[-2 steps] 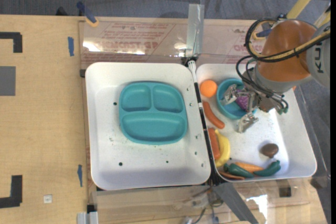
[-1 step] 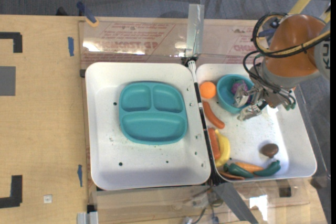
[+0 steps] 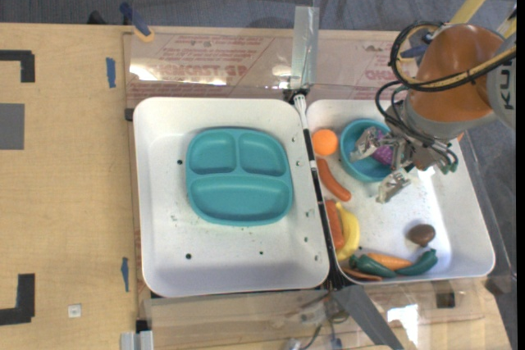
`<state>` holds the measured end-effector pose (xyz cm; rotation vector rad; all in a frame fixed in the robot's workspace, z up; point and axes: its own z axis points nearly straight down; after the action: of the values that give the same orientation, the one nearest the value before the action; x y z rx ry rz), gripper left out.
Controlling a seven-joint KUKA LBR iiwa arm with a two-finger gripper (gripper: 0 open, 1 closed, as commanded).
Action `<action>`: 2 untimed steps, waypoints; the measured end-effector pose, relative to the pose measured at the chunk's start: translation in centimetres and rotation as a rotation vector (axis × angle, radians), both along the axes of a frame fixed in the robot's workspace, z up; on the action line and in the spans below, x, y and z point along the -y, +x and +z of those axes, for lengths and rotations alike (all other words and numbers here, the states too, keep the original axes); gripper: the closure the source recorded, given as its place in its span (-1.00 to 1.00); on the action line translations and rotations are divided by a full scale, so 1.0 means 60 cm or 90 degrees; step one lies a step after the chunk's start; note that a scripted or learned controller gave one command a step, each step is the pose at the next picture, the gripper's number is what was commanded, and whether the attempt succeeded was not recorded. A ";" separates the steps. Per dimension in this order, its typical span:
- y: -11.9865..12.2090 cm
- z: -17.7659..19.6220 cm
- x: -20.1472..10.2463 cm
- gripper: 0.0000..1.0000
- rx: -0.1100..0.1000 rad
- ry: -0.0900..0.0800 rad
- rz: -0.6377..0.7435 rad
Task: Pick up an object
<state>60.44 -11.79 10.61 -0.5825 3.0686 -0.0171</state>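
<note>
Near rim, right bin [image 3: 480,258]: a green pepper-like piece [image 3: 414,264] and an orange carrot-like piece [image 3: 384,261] lie side by side along the front wall; little room for fingers on the wall side.
Brown lump [image 3: 422,234]: sits alone on bare bin floor just behind them. Judged small, light and rounded, probably firm; may roll if nudged. Best taken across its widest part from straight above.
Divider side: banana [image 3: 348,230] and a red-orange long piece [image 3: 333,179] lie close to the wall shared with the left bin [image 3: 156,201]. Judged light and smooth, likely to slip; the wall crowds one finger.
Left bin contents: teal divided plate [image 3: 239,176], flat and wide, a poor target for a two-finger grasp.
Mid right bin: teal bowl [image 3: 363,150] holds a purple item [image 3: 384,150]; an orange ball [image 3: 326,143] sits just beside the bowl towards the divider.
End effector [image 3: 394,185]: low over the bin floor just beside the bowl; nothing visible between its fingers; open or closed cannot be told.
Open room: bare floor between end effector and brown lump, an easy approach.
Far: clear sheet [image 3: 213,61] lies on the counter [image 3: 57,176] behind both bins.
</note>
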 end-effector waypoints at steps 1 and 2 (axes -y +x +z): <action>0.005 -0.025 0.015 -1.00 -0.002 0.006 -0.023; 0.004 -0.025 0.000 -1.00 -0.003 0.006 -0.096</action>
<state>60.66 -11.82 9.13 -0.3506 3.1070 -0.0038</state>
